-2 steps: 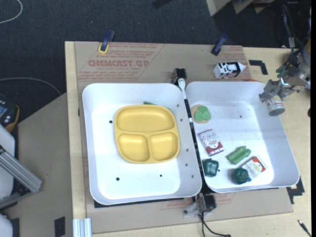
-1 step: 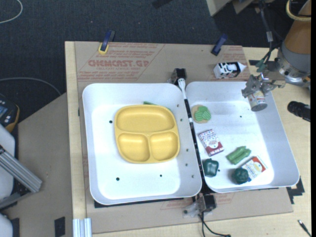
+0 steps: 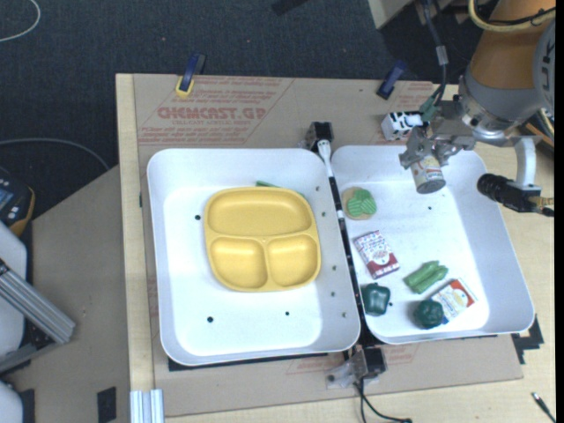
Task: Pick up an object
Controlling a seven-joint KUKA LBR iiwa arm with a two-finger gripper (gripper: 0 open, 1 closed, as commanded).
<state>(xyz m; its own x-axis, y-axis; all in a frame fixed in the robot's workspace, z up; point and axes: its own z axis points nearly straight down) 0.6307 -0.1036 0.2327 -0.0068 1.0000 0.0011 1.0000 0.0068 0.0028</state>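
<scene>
A wooden bench (image 3: 132, 236) stood on dark carpet (image 3: 106, 25) and bore two white bins. The left bin (image 3: 176, 324) held a yellow divided tray (image 3: 262, 237). The gripper (image 3: 428, 167) hung over the right bin's (image 3: 493, 245) far end; whether it was open could not be told. Below and left of it lay a ridged green round piece (image 3: 359, 204), then a red-and-white packet (image 3: 375, 253), a green pod (image 3: 425, 276) and two dark green lumps (image 3: 429, 314).

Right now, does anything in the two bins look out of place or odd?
One small thing: a green item is mostly hidden behind the far edge of the yellow tray in the left bin, apart from the other items, which lie loose in the right bin. Nothing looks spilled or damaged.
</scene>
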